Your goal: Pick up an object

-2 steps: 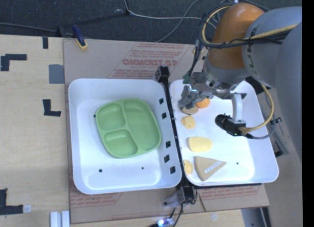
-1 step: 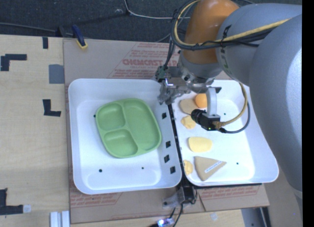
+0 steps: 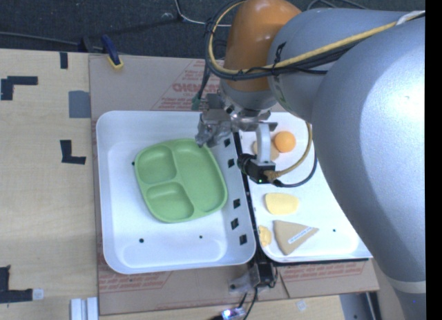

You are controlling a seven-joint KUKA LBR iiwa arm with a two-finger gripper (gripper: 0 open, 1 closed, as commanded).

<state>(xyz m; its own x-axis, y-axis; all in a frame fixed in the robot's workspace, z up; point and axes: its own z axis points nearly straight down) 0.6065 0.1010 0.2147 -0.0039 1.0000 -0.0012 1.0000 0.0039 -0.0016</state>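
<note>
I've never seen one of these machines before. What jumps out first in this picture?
The huge grey arm with its orange band fills the right side, its gripper hanging over the divide between two white bins. In the left bin lies a green divided tray. The right bin holds small pieces: an orange ball, a yellow lump and a tan wedge.

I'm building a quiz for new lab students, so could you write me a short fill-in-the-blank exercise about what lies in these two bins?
1. The green divided tray lies in the ____ bin.
2. The tray has ____ compartments.
3. The round ball in the right bin is ____ in colour.
4. The wedge-shaped piece lies nearer the camera than the ____ ball.

Missing words: left; three; orange; orange
</note>
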